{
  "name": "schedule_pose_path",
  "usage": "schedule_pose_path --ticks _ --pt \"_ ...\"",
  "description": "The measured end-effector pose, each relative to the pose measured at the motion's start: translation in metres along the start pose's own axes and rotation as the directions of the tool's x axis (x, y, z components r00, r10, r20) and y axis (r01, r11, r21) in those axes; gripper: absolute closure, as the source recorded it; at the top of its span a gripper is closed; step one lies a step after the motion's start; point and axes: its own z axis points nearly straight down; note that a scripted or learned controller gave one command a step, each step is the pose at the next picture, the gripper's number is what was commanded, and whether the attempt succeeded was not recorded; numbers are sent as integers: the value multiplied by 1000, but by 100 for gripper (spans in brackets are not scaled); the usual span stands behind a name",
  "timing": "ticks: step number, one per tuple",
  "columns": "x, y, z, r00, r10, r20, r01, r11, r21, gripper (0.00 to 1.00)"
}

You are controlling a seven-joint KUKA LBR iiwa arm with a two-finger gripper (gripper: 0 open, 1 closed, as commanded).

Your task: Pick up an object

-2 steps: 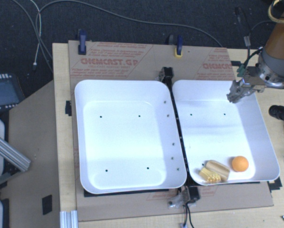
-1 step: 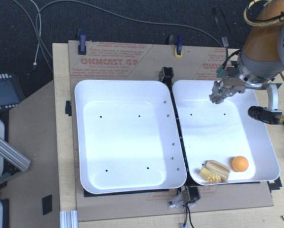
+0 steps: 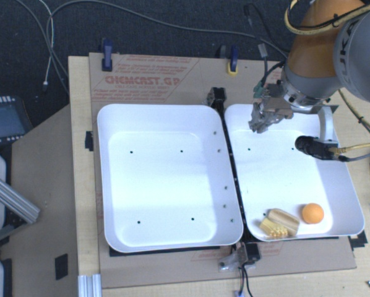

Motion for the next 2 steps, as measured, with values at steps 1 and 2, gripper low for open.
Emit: schedule_pose_path --ticks 1,2 --pt "56 7 0 1000 1 0 -1 1000 1 100" --pt "110 6 10 1000 1 0 -1 1000 2 100"
